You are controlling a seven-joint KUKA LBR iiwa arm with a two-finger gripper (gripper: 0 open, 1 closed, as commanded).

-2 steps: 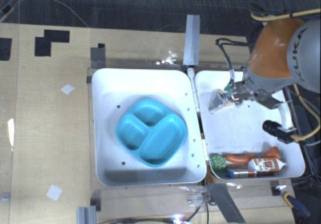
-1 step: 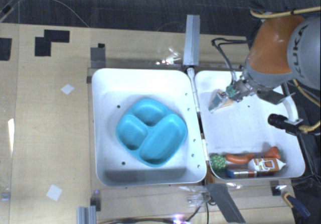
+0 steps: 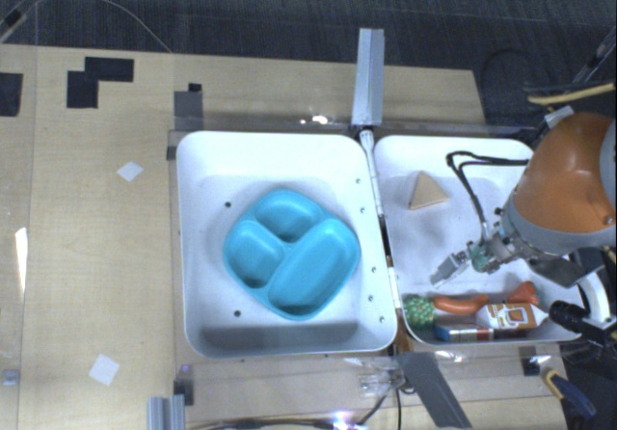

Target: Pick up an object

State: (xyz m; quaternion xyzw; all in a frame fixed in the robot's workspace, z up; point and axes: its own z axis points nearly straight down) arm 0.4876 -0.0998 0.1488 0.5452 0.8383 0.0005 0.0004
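Note:
My gripper point(image 3: 449, 269) hangs low in the right bin point(image 3: 405, 226), near its middle, pointing down and to the left from the orange-banded wrist point(image 3: 569, 182). Nothing shows in its grasp. Just below it, along the bin's front wall, lies an orange toy carrot point(image 3: 465, 304) with a green top point(image 3: 417, 309). Beside the carrot, to the right, lies a small bottle point(image 3: 511, 318) with a white label and a red cap. A tan wedge point(image 3: 427, 193) rests apart from the gripper at the bin's back left.
The left bin point(image 3: 202, 226) holds a blue divided plate point(image 3: 289, 253). A metal divider rail point(image 3: 378, 216) runs between the bins. Black cables point(image 3: 472, 177) loop off the wrist over the right bin. A thin marker-like stick point(image 3: 461, 332) lies by the front wall.

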